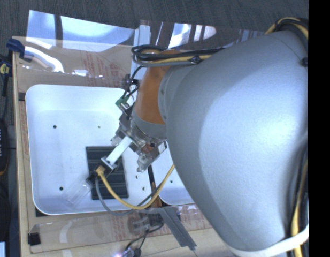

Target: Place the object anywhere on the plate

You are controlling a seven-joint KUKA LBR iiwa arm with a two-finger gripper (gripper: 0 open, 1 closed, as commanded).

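Observation:
A dark ribbed rectangular plate (112, 182) lies flat in the front part of the left bin (52, 116). A small clear plastic object (76, 195) rests on the bin floor just off the plate's front left corner, touching or nearly touching its edge. My gripper (145, 159) hangs low over the right side of the left bin, beside the plate's right edge and apart from the clear object. Nothing shows between its tips, and the wrist hides much of it.
The big grey arm covers nearly all of the right bin (175, 196); only a sliver of its front left corner shows. A yellow cable (127, 199) loops over the plate's front edge. The back and left of the left bin are bare white floor.

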